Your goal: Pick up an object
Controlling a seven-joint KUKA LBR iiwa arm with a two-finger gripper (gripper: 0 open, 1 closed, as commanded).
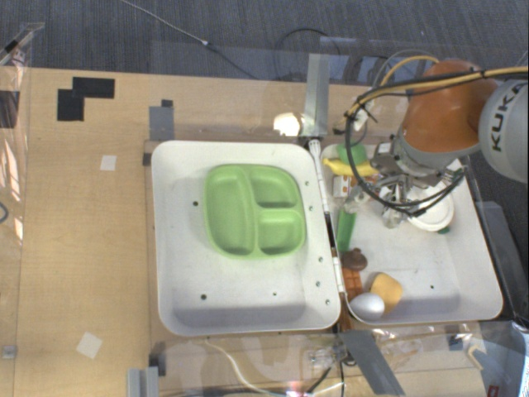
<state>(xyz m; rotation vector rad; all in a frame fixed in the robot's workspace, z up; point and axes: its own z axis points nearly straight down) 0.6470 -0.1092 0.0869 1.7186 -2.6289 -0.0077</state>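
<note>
On the pale wooden bench (83, 246), over dark carpet (207, 7), two white bins sit side by side. Left bin (182, 296) holds a green divided plate (254, 211). Above the right bin (463, 292), cluttered with small objects, hangs the end effector (397, 209); its grip state cannot be told.

A light wooden bench (83, 246) is seen across most of the frame, with dark grey carpet (207, 7) beyond its upper edge. Two shallow white bins are placed directly on it, side by side and touching along their inner rims. The left bin (178, 296) is at the centre of the frame; the right bin (471, 279) is at the right. A black L-shaped mark (83, 96) is found on the bench surface at the upper left. Two small pale squares are also seen on the wood, one (108, 163) at the left and one (89, 345) at the lower left. Grey metal brackets (162, 121) are fixed by the bin corners.
</note>
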